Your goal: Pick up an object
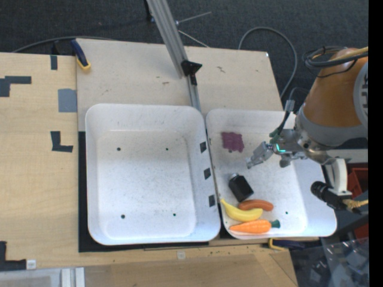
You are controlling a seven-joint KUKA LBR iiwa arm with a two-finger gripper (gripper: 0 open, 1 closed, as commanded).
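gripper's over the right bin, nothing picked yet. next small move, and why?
Probably shift toward the black block and descend. The gripper hovers over bare bin floor between the purple piece and that block, which lies apart from the banana.

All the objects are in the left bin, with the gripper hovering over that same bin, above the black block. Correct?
Not quite: it's the right bin, not the left. The camera view shows the purple piece, black block, banana, sausage and carrot all there, with the gripper over that same bin, above the block.
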